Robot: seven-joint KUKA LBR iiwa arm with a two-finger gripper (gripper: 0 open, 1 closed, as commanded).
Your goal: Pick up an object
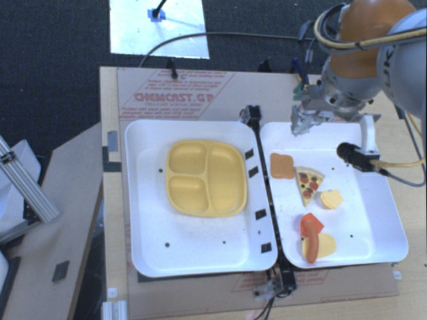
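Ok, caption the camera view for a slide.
Gripper above right bin of toy food; yellow plate in left bin.

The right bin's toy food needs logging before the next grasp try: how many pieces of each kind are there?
Brown toast slice: 1
Pizza slice: 1
Pale yellow chunk: 1
Red and orange piece: 1
Yellow round piece: 1
Total: 5

We read one legible marking: "CHEMCAST", printed in red capitals on the protective sheet (pixel 175 92) covering the board beneath the bins, above the left bin. Further characters follow it on the same line, and smaller red lines sit above and below; these are too blurred to read.
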